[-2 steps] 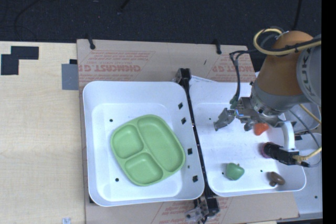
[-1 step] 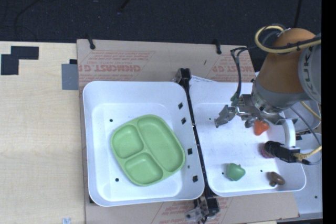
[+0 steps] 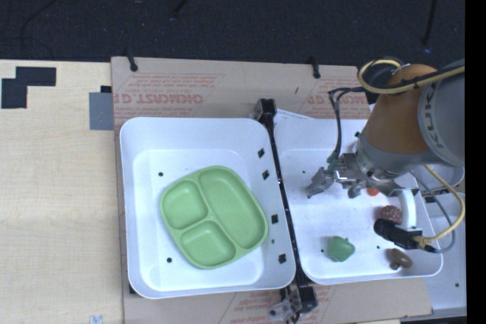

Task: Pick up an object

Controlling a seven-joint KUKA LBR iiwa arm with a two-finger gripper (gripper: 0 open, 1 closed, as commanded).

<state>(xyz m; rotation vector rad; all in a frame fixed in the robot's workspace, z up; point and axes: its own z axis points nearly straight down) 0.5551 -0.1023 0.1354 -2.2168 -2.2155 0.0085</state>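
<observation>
The left bin (image 3: 144, 163) holds a green divided plate (image 3: 213, 217) at lower centre. In the right bin (image 3: 319, 269), a green object (image 3: 341, 248) lies near the front wall. Above it, at centre right, the gripper (image 3: 325, 180) hangs over bare bin floor; whether its claw is open cannot be determined. A dark red object (image 3: 390, 214) and a brown object (image 3: 399, 260) lie at lower right.

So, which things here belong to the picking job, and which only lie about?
For the job:
- end effector
- green object
- dark red object
- brown object
- right bin

Lying about:
- green divided plate
- left bin
</observation>
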